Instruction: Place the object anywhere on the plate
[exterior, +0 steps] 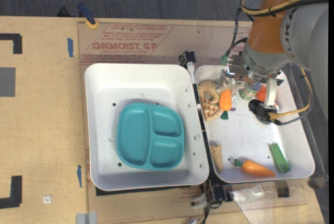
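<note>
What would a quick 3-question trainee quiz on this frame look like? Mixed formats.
1. True or false: the teal plate sits in the left bin.
2. Which lies nearest the right bin's front edge? A) carrot B) plate C) gripper
3. Fill in: the green object lies just ___ of that carrot.

Key: 1 true; 2 A; 3 right.
</note>
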Action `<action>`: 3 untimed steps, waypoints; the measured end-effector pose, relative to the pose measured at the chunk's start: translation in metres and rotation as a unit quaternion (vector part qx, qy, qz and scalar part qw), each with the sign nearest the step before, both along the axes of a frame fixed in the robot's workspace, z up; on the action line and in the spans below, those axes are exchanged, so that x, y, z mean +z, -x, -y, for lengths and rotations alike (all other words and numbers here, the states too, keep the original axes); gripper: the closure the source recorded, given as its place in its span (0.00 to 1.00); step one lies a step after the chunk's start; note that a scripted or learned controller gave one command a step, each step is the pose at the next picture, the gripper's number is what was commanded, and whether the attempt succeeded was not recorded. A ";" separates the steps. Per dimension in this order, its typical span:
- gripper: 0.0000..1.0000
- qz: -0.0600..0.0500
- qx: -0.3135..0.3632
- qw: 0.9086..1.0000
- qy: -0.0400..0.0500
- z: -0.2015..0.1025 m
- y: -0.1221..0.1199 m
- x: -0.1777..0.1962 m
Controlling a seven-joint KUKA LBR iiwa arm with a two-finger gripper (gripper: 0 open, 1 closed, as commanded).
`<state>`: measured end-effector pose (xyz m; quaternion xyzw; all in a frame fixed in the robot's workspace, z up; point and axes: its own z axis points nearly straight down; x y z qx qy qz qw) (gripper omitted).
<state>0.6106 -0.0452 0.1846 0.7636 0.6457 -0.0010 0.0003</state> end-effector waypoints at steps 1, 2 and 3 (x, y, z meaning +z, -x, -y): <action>1.00 0.001 -0.102 0.995 -0.002 -0.079 0.024 0.027; 1.00 -0.002 -0.144 0.990 -0.002 -0.136 0.058 0.029; 0.00 -0.002 -0.146 0.989 -0.001 -0.134 0.058 0.029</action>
